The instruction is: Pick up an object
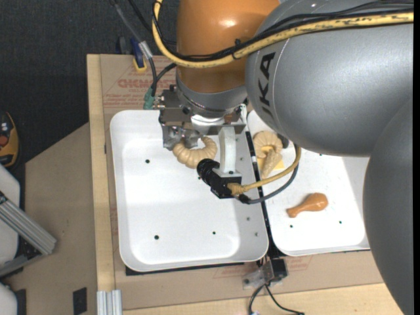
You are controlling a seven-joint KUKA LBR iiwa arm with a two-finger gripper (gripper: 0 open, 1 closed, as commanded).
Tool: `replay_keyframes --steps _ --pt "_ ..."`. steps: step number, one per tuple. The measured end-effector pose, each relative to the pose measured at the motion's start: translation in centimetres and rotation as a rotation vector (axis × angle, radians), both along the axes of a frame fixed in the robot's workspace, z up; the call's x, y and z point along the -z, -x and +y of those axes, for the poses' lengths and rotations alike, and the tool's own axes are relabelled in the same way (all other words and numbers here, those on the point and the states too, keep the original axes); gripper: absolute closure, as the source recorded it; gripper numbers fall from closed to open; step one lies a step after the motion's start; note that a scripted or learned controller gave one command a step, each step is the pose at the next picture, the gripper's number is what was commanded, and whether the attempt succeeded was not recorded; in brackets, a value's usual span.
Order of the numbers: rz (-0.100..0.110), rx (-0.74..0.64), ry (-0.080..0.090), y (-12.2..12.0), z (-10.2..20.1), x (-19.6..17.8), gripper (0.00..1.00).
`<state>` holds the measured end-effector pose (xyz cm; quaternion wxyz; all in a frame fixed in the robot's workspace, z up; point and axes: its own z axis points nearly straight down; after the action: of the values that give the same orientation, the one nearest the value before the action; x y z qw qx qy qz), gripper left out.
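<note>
A tan, curved croissant-shaped toy (191, 155) lies at the upper right of the left white bin (164, 241). My gripper (200, 143) hangs right over it, under the orange band of the arm, and its body hides part of the toy. In the right bin (341, 241) a second tan pastry-like toy (269, 148) sits near the divider, and an orange-brown drumstick toy (308, 205) lies lower in the middle. The arm covers the upper part of the right bin.
A black cable connector (216, 179) with a yellow cable hangs from the wrist over the left bin's right side. Both bins rest on a cardboard sheet (102, 143). The grey arm link fills the right and top of the scene.
</note>
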<state>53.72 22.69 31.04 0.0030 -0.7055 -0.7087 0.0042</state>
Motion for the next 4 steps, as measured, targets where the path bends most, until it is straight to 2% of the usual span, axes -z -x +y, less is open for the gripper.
replay_keyframes --steps 1,2,3,4 --pt "-0.029 0.002 -0.010 0.1 -0.2 -16.3 1.00" --pt "0.003 0.005 0.003 4.0 -0.3 -4.9 1.00" --pt "-0.029 0.002 -0.012 5.8 -0.3 -23.5 1.00" --pt "-0.014 0.001 -0.003 5.8 -0.1 -23.5 1.00"
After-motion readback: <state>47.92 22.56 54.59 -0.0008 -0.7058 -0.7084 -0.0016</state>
